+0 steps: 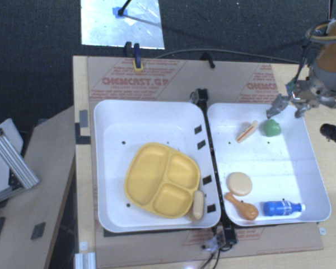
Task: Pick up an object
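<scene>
My table (173, 74) carries two white bins. The left bin (109, 122) holds a yellow divided plate (161, 178) with a pale oblong piece (197, 204) against its rim. The right bin (316, 184) has open floor mid-way — items hug its edges. My claw (287, 106), fingers spread and holding nothing, hovers at the far rim beside the green object (271, 128); my arm is cut off.
</scene>
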`<state>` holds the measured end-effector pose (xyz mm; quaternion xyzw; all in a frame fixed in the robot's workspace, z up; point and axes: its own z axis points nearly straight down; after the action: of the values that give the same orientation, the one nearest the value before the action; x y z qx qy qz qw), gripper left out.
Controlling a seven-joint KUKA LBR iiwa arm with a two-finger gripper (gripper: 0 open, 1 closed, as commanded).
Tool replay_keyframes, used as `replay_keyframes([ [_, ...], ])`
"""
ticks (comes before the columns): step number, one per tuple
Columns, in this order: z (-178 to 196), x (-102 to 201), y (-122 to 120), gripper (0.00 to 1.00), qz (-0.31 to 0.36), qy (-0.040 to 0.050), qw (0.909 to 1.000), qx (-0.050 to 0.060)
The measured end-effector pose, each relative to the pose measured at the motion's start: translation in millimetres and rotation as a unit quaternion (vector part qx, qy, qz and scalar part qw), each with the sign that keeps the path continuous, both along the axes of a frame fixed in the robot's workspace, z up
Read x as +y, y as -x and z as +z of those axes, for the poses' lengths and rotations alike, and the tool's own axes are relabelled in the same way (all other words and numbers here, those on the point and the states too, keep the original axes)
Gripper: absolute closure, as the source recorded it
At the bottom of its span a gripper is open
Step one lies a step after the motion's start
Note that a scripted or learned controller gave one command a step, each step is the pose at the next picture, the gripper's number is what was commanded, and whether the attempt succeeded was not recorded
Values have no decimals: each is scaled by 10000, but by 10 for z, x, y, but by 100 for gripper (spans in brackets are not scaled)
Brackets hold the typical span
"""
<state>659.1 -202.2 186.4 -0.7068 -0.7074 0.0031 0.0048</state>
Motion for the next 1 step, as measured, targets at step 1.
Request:
replay_keyframes([
  [1, 93, 6, -32, 0, 15, 15, 10000, -65],
])
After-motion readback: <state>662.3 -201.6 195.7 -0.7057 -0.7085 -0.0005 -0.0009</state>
